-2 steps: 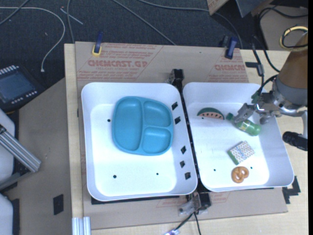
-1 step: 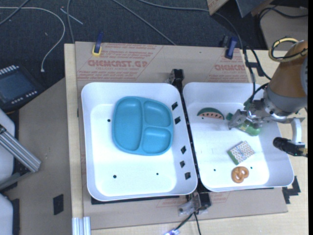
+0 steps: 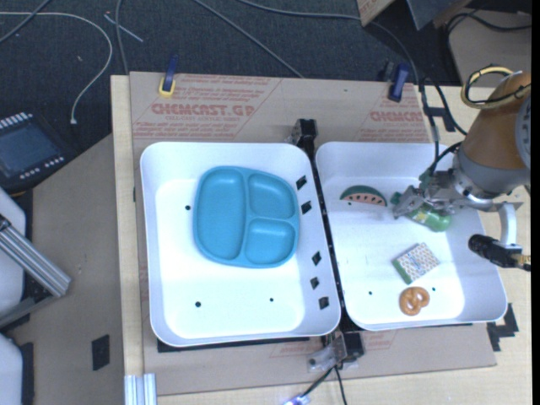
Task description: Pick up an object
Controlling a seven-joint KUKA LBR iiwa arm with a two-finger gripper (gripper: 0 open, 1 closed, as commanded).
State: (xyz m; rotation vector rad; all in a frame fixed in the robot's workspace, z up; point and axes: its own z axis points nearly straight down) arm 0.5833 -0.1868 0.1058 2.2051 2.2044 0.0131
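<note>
The right bin [image 3: 371, 310] holds a watermelon slice [image 3: 364, 197] near its back, a small patterned green-and-white square [image 3: 416, 262] in the middle, and a brown pretzel [image 3: 413, 300] near the front. My gripper [image 3: 419, 205] is low in the right bin's back right part, just right of the watermelon slice. A light green object [image 3: 435, 219] lies right under the gripper, partly hidden by it. Whether it is between the fingers is not visible.
The left bin [image 3: 169, 294] holds a blue divided plate [image 3: 245, 217]. Black clips run along the seam between the bins [image 3: 314, 251]. The arm's grey body with its orange band [image 3: 496, 146] hangs over the right bin's back right corner.
</note>
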